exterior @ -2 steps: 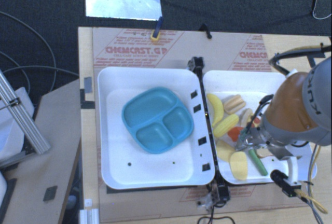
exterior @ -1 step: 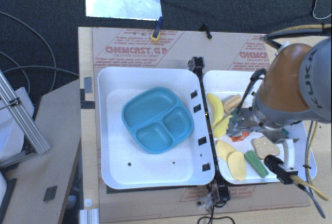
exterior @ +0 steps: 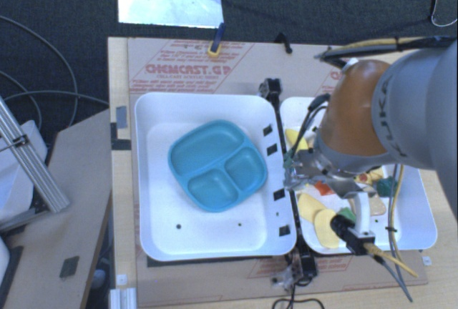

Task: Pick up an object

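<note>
Arm over the right bin [exterior: 428,229], gripper state hidden and impossible to tell, above small yellow pieces [exterior: 315,209] at the bin's near-left; these look light, smooth and rigid, best pinched across their narrow sides.

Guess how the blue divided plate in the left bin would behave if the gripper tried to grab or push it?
The blue divided plate looks like moulded plastic, so probably stiff and light. It lies flat and wide with a low rim, so a two-finger pinch likely only works at the edge. On the smooth floor of the left bin, a push would probably slide it, not tip it.
</note>
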You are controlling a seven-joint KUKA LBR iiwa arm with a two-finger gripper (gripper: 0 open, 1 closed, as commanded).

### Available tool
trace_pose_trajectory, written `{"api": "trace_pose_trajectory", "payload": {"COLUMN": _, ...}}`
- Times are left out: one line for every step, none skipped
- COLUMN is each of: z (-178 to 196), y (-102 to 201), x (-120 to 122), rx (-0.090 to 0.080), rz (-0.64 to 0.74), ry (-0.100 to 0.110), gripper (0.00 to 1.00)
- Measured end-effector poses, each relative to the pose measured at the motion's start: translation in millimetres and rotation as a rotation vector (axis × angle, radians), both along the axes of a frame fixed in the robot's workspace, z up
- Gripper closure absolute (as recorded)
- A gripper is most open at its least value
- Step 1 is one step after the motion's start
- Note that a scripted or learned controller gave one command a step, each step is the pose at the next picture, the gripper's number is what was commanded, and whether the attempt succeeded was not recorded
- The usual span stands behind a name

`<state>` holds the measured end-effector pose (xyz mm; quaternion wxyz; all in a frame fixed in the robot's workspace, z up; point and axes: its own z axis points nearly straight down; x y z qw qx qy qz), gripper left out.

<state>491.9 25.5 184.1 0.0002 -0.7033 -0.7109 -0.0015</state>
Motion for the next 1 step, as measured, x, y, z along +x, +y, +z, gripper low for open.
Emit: {"api": "trace_pose_trajectory", "payload": {"z": 76.2, "y": 69.2, "x": 5.7, "rx": 0.001, "rz": 0.001, "ry": -0.007, "gripper": 1.00}}
